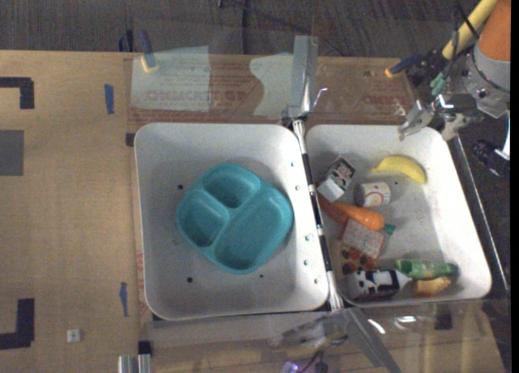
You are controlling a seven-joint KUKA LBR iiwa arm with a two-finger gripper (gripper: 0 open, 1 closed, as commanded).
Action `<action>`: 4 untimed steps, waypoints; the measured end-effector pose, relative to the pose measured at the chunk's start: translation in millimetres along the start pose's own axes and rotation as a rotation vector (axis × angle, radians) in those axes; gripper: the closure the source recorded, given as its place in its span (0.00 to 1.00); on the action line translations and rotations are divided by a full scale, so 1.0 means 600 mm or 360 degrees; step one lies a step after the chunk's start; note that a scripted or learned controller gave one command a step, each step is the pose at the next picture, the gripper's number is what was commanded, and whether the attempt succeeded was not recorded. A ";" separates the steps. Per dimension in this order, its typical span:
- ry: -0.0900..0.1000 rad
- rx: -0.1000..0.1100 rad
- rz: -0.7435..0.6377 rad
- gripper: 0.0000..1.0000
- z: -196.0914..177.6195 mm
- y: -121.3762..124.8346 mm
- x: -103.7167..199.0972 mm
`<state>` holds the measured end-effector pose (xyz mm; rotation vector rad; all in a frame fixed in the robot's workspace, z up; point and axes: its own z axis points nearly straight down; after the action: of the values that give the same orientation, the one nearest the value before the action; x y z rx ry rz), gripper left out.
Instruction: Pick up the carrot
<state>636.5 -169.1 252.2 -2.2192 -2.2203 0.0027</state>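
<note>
While the arm (495, 47) leans in from the right, its claw (430, 120) hangs over the far right corner of the right-hand bin (474, 225), above the rim, with nothing between its fingers; from where I stand I cannot tell whether those fingers are apart or together. Just below and to the left of the claw a yellow banana (401, 169) lies near the bin's back wall. Next to the banana sits a small round white container (374, 194), and beside that a small black-and-white carton (336, 177) leans close to the divider between the bins. The carrot (350, 214) lies on the bin floor toward its left side, orange and slanted, well apart from the claw. Touching the carrot's near side is a reddish snack packet (362, 242). Along the front wall rest a black-and-white cow-patterned carton (375, 282) and a green bottle (427, 268) on its side. Over in the left bin (162, 152) a teal compartment plate (235, 216) sits near the middle. Both bins rest on the wooden table (65, 201).
</note>
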 end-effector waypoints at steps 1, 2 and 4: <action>-0.0003 -0.0012 0.0077 0.00 0.221 -0.058 -0.001; -0.0006 -0.0022 -0.0001 0.00 0.273 -0.176 0.067; -0.0001 0.0001 0.0086 0.00 0.118 -0.223 0.191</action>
<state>502.8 -54.4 181.6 -2.2779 -2.1596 0.0041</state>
